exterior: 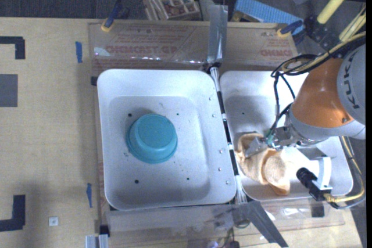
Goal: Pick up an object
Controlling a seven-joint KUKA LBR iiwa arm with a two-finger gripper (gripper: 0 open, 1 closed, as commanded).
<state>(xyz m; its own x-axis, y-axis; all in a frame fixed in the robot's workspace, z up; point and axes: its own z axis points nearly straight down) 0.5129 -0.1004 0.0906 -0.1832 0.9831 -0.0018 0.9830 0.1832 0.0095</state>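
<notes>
Bread pieces (268, 168) lie diagonally, upper-left to lower-right.

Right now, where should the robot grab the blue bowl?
Probably by its rim, coming straight down from above. The blue bowl sits upside down in the middle of the left bin, so its round bottom faces up and looks too wide and smooth to pinch. One finger on each side of the outer edge seems the best bet.

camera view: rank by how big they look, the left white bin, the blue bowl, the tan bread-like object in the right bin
1. Left shallow white bin, clearly largest.
2. Round blue plastic bowl.
3. Tan bread-like object, though the arm covers part of it, so its rank against the bowl is unsure.
</notes>
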